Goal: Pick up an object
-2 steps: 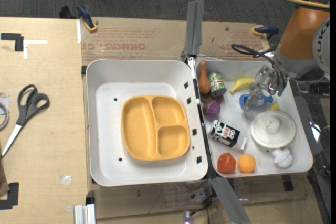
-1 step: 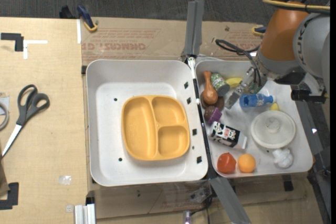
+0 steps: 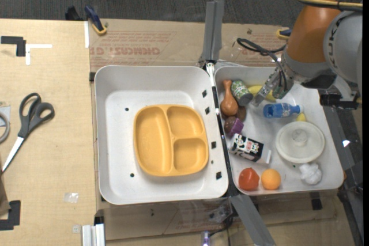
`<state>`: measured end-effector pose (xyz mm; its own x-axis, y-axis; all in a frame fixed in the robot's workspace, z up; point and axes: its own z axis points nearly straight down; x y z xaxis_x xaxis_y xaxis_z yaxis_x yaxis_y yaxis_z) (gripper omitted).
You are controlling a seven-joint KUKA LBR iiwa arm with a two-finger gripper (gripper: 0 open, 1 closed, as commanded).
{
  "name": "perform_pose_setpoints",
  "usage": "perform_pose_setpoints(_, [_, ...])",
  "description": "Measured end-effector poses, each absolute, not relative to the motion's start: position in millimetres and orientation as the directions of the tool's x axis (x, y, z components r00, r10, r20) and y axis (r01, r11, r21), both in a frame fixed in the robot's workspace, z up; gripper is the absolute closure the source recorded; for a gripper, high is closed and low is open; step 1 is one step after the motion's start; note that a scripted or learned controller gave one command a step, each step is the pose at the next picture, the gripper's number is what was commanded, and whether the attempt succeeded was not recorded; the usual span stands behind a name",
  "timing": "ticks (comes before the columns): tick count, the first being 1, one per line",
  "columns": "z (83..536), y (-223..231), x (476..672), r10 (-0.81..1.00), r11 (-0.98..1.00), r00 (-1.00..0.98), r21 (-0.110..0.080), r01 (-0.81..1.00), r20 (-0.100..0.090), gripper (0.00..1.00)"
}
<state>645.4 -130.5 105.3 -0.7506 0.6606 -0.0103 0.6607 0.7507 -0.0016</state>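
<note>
Objects for picking are gathered in the right bin (image 3: 330, 124): a blue bottle (image 3: 281, 109) lying on its side, a brown pear-shaped piece (image 3: 229, 102), a yellow-green item (image 3: 252, 90) near the bin's far wall, a dark purple piece (image 3: 234, 124), a black-and-white carton (image 3: 248, 147), a red tomato (image 3: 248, 179), an orange (image 3: 270, 180), a round white lid-like dish (image 3: 300, 142) and a small white crumpled thing (image 3: 311, 173). The left bin (image 3: 109, 141) carries a yellow divided tray (image 3: 171, 139). On the tabletop (image 3: 46, 181) to the left, scissors (image 3: 29, 118) are seen lying well apart from both bins.

The tool (image 3: 275, 88) is lowered into the far part of the right bin, just beside the neck end of the blue bottle and near the yellow-green item. Whether it is released or clenched cannot be told, since its tip is blurred against the clutter, and nothing is clearly seen to be gripped by it.

The step in hand is judged to be the approach and descent onto a target, most likely the blue bottle. For the next move, the tool needs to be centred across the bottle's narrow body, brought down to the bin floor and closed firmly before any lift is tried; because the bottle is round and lying flat, it could be rolled aside, so a straight, slow lift is called for
</note>
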Motion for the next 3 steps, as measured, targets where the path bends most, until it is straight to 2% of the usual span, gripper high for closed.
perform_pose_setpoints(1, [218.0,-64.8,639.0,0.677,0.736,-0.736,0.001,0.677,-0.002,1.00])
perform_pose_setpoints(2, [263.6,-44.6,652.8,0.829,0.559,-0.559,0.001,0.829,-0.004,1.00])
perform_pose_setpoints(3, [392.5,-166.3,637.1,0.888,0.460,-0.460,0.000,0.888,-0.003,1.00])
